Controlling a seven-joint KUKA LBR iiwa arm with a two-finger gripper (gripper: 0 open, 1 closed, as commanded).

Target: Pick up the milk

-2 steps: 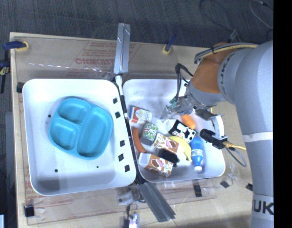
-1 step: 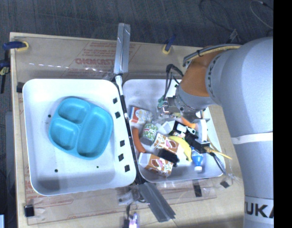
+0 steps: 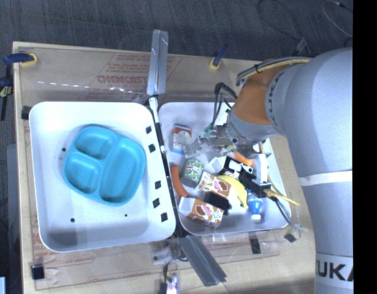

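Many things (image 3: 211,185) crowd the right bin (image 3: 194,111), so the claw (image 3: 225,141) sits low. I cannot tell if it's open.

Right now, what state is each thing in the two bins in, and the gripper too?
Blue tray: flat, open side up, in the left bin.
Small carton, likely the milk: loose in the right bin, ungripped.
Banana: lying in the clutter.
Brown carton: on its side.
Gripper: low beside the small carton.
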